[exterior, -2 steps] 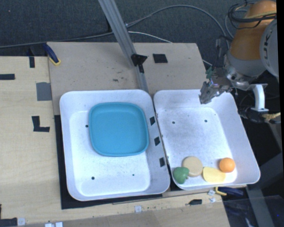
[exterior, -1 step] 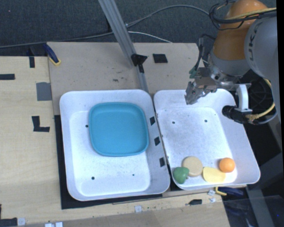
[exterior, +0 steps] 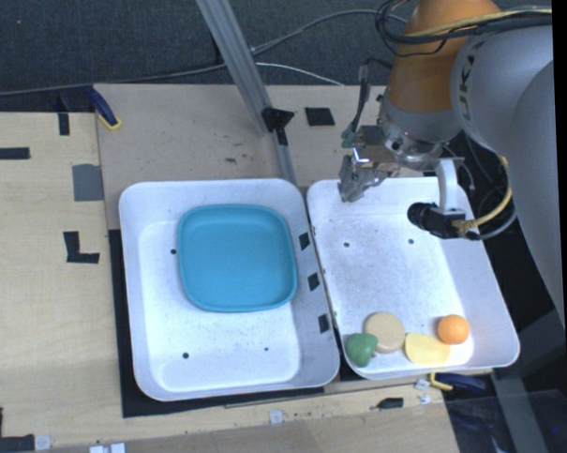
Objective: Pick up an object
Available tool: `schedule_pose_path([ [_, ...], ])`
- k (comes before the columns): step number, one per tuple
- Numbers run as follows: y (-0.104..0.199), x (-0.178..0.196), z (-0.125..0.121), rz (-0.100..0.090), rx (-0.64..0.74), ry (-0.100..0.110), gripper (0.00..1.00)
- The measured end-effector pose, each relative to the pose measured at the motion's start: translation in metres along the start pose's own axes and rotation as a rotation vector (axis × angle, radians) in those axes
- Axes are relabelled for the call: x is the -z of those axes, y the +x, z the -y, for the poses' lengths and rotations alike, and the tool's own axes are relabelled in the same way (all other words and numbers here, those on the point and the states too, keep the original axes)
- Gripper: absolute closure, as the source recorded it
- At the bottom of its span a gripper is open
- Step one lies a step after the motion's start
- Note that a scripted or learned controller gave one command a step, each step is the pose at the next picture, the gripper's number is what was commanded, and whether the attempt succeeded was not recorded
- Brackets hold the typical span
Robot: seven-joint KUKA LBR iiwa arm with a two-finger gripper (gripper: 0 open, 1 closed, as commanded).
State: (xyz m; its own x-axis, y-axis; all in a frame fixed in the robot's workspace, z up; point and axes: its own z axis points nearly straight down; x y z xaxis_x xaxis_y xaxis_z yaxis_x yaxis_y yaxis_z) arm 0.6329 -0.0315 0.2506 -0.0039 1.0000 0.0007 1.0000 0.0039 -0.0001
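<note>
We saw the claw (exterior: 350,187) hang over the far left corner of the right bin (exterior: 407,262), and we could not tell how it was set. It held nothing we could see. The small things sat well apart from it, bunched along the near edge of that bin: a green piece (exterior: 361,347), a tan round one (exterior: 385,331), a yellow one (exterior: 426,348) and an orange ball (exterior: 452,329). We think they touched each other, so grabbing just one looked tricky. A blue plate (exterior: 236,257) lay flat in the left bin (exterior: 157,348).

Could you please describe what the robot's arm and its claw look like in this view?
The arm is bulky and light grey, with a rounded orange band above the wrist. Black cables loop around that band. The claw is a small metallic grey assembly with two thin fingers.
</note>
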Motion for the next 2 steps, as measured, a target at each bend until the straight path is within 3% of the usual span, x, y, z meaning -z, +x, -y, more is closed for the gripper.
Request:
schedule_pose_path([
  [2,0.102,-0.029,-0.013,0.0,0.0,0.002,1.0],
])
